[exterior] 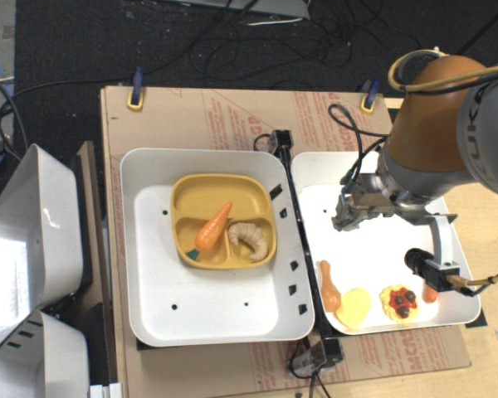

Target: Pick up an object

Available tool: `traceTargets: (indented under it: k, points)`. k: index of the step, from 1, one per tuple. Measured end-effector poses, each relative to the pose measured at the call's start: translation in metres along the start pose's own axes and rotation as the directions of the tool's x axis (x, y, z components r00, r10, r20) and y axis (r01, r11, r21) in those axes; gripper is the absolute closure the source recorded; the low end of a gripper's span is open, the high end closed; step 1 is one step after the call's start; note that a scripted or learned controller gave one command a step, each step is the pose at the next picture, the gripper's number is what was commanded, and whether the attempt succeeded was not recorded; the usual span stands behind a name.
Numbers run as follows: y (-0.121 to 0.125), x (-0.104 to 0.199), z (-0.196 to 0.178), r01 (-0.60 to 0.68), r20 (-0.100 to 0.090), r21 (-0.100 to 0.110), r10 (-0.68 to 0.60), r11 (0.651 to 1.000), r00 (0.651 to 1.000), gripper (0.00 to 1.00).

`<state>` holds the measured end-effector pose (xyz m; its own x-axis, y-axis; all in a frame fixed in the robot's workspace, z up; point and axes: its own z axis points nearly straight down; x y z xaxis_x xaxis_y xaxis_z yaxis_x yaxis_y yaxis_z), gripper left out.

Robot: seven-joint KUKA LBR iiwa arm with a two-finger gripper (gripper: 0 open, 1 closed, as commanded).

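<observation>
Near edge of the right bin (448, 317): a row of small toy foods lying on the bin floor. From left: an orange drumstick-shaped piece (327, 286), upright along the left wall; a pale yellow round piece (355, 306) touching it at its near end; a yellow pastry with dark red berries (399, 302) just beside that; a small orange-red bit (430, 295) to the right of the pastry, partly behind a black fitting. All of these lie apart from the gripper.

Left bin (149, 305): a yellow divided plate (183, 197) sits in the far-centre part. In its compartments an orange carrot (213, 226) lies at a slant, with a beige shrimp (250, 240) just to its right, close or touching, can't tell which. A small dark green bit shows at the carrot's near end.

Mid right bin: the gripper (347, 218) hangs over the bare white floor of the bin's far-left part, well apart from the food row. Fingers too dark and small to read, so open or closed: cannot tell. Nothing visibly held.

Farther and to the right: the arm's grey body and orange band (436, 110) over the bin's far-right corner. Both bins rest on a brown table (224, 114) with two clamps on its far edge. Cables lie on dark floor beyond.
</observation>
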<state>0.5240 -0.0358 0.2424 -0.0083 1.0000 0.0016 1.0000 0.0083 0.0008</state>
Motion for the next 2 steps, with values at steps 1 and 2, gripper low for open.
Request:
traceTargets:
  k: [1, 2]
  points:
    - [-0.001, 0.051, 0.014, 0.0, 0.0, 0.003, 0.0, 1.0, 1.0, 1.0]
    - [-0.011, 0.099, 0.021, 0.0, 0.0, 0.003, 0.0, 1.0, 1.0, 1.0]
